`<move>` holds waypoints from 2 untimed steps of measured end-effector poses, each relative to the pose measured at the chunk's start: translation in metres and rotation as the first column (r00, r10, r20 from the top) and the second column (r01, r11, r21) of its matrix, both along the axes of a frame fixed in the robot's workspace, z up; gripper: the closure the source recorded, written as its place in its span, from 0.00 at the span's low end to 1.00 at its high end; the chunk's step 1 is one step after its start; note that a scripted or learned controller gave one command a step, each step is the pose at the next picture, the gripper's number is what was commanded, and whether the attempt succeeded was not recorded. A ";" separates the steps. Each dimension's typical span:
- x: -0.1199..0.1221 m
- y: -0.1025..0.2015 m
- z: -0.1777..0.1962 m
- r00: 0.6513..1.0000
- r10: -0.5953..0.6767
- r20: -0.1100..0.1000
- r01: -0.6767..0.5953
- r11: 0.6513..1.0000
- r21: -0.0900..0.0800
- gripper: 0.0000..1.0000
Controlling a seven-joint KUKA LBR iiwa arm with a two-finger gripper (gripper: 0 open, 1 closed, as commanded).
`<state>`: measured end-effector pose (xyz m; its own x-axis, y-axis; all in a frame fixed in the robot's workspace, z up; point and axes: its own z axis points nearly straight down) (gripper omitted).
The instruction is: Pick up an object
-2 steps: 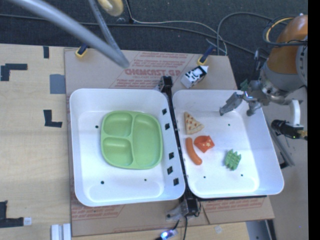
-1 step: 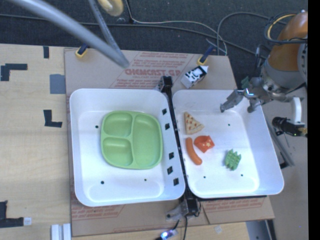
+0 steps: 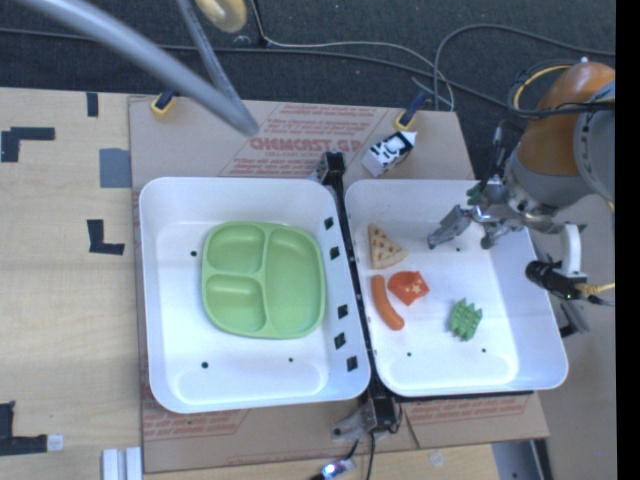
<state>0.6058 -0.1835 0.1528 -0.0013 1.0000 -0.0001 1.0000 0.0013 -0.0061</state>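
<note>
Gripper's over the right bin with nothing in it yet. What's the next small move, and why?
Probably shift the gripper toward the tomato piece and descend. It hangs above bare floor in the right bin, holding nothing, and the tomato piece, pizza slice and sausage lie beyond it.

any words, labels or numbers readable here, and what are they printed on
"CHEMCAST" in red, on the cardboard sheet behind the two white bins; the letters after it look like "GP" but are not sure.
Smaller red lines above and below that word on the same cardboard: too blurred to read.
Red print on the cardboard's front edge below the left bin: too small to read.
The small black-and-white item at the right bin's back edge: no legible text.
</note>
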 end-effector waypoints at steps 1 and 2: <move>-0.008 -0.006 -0.059 1.000 0.000 0.000 0.000 1.000 0.000 0.00; -0.008 -0.005 -0.067 1.000 0.001 0.006 -0.001 1.000 -0.002 0.00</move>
